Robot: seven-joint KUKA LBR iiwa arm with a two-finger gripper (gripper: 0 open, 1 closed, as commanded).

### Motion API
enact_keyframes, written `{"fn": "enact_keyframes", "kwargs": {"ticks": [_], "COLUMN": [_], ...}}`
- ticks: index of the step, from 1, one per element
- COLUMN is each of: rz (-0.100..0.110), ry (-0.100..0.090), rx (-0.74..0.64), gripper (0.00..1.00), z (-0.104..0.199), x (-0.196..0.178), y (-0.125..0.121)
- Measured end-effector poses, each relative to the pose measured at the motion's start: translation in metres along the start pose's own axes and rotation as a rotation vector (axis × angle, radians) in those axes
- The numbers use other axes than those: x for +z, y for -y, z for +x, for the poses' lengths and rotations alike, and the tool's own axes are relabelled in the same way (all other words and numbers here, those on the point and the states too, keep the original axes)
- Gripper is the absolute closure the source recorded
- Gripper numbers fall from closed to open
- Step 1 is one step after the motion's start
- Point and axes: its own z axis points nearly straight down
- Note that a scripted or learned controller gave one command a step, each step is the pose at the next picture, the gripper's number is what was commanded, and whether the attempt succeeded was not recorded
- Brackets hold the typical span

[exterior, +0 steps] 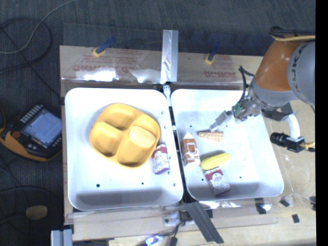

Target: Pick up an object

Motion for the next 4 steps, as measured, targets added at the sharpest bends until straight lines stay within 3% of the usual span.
{"fn": "enact_keyframes", "kwargs": {"ticks": [1, 2, 3, 4], "rz": [-0.008, -0.013, -0.002, -0.002], "ry": [0.005, 0.008, 0.000, 0.001], "rx": [-0.161, -0.163, -0.101, -0.172], "gripper": [0.00, 1.00, 1.00, 1.00], "z": [-0.014, -0.014, 0.007, 0.046], "x": [0.065, 0.054, -0.035, -0.071], "y": [-0.016, -0.019, -0.018, -0.089]}}
